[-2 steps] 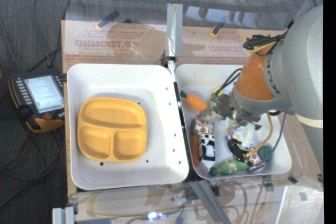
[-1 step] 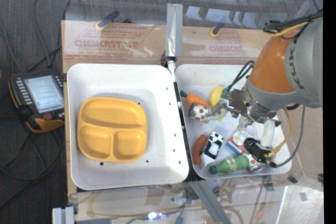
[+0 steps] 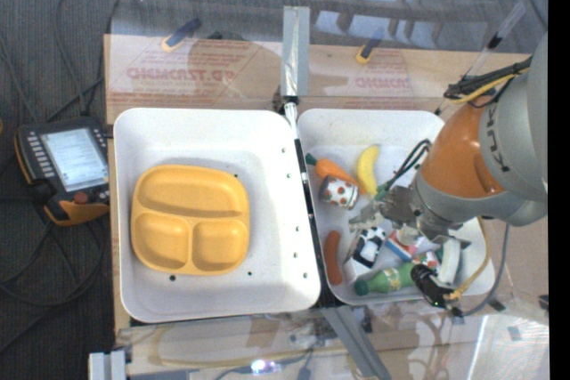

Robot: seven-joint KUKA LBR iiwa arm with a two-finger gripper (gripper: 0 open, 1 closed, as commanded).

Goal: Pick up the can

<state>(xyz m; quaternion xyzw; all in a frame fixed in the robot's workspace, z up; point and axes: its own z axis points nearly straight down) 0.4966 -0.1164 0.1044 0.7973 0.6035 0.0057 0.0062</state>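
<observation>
Arm (image 3: 485, 165) was reaching in from the right, low over the right bin (image 3: 312, 191). Gripper (image 3: 385, 211) sat down in the toy clutter mid-bin. Couldn't tell whether it was released or clenched, as the wrist and clutter hid it. Nothing was visibly grasped.

Can (image 3: 338, 190) was in the right bin's upper-left area: small, white with red markings, lying tilted. It was just below the carrot (image 3: 328, 168), left of the banana (image 3: 368, 169) and near the bin's left wall. It lay just left of the gripper; contact wasn't clear from where I stood.

Other stuff in that bin:
- Reddish sausage (image 3: 332, 255) along the left wall, toward the front.
- Black-and-white item (image 3: 369, 246) beside it, type unclear.
- Green bottle (image 3: 385, 280) lying on its side at the front edge.

Left bin (image 3: 196, 125) held a yellow divided plate (image 3: 190, 217), flat, roughly centred. Teach pendant (image 3: 67, 160) was on the floor left of the bench, screen lit.
</observation>
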